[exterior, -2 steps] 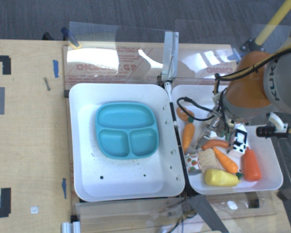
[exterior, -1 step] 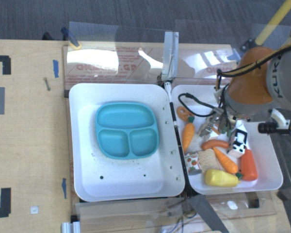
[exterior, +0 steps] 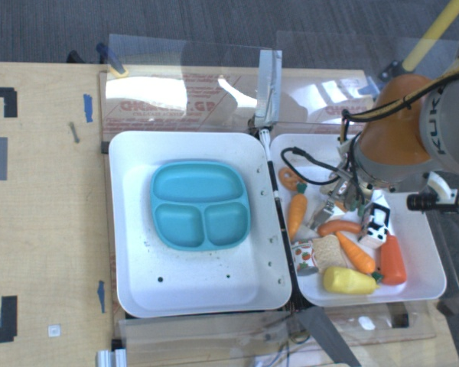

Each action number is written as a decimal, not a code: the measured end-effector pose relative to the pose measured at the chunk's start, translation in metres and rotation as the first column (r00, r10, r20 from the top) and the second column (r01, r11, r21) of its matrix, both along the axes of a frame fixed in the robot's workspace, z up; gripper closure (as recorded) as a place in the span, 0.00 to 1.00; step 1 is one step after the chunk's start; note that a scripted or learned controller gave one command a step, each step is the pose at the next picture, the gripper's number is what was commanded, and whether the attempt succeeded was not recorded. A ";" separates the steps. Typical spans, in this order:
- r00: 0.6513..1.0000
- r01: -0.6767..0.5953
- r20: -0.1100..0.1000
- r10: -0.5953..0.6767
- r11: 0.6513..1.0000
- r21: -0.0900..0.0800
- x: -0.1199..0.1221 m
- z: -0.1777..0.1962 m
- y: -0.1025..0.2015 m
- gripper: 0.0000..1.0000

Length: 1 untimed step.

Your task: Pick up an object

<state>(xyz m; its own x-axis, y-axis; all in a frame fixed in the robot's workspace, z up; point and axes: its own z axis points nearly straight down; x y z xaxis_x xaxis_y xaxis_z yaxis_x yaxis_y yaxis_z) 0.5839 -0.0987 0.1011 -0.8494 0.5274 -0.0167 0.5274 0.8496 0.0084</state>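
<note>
The gripper [exterior: 335,203] hangs low in the right bin [exterior: 428,281], near its middle, fingers seemingly parted and holding nothing. Toys crowd that bin's front edge: carrot [exterior: 356,252], lemon [exterior: 348,280]. Packed so tightly, a closing finger may land on a neighbour and slip

You look down from a single fixed camera above the bench [exterior: 38,205], tilted at a slant and set far enough back to take in both white bins, the left bin [exterior: 130,281] and the right bin [exterior: 428,270] beside it, with the arm [exterior: 413,125] entering above the right bin.
</note>
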 end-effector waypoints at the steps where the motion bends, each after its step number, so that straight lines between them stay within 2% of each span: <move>1: 0.999 0.031 -0.008 -0.031 1.000 -0.001 -0.035 -0.012 -0.047 0.00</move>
<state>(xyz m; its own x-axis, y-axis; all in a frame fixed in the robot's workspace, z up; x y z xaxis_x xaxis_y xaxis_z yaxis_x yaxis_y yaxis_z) 0.5490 -0.1456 0.0888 -0.8327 0.5537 -0.0101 0.5537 0.8327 0.0032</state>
